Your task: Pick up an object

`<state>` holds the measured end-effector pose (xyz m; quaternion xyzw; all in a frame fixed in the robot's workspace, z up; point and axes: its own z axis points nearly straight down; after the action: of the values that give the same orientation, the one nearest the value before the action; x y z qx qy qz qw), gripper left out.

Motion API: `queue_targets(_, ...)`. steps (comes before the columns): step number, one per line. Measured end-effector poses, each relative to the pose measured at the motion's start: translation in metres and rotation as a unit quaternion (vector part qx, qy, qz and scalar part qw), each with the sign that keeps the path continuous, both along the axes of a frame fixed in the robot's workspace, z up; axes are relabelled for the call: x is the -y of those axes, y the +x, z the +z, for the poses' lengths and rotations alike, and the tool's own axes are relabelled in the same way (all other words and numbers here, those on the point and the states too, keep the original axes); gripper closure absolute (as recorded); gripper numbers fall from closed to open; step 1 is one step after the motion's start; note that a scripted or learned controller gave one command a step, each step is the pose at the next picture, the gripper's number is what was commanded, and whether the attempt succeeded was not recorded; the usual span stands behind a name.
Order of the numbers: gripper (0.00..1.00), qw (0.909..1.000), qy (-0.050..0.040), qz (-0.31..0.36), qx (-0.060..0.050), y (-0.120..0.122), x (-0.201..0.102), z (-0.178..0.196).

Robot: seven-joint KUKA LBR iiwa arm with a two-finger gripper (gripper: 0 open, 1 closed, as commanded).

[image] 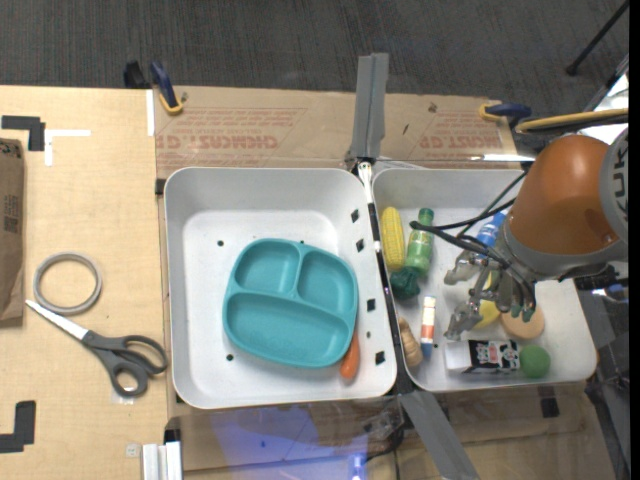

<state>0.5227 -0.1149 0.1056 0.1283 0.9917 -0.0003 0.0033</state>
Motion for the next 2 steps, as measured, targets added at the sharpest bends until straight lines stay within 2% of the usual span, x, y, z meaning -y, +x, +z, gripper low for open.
queue_targets(1, 0.00, 0.9982, 0.0006, -0.060, -0.002, 0.048, -0.003, -0.013)
queue_targets(2, 0.00, 0.9883, 0.0005, -0.152, -0.001, 0.086, -0.022, -0.013)
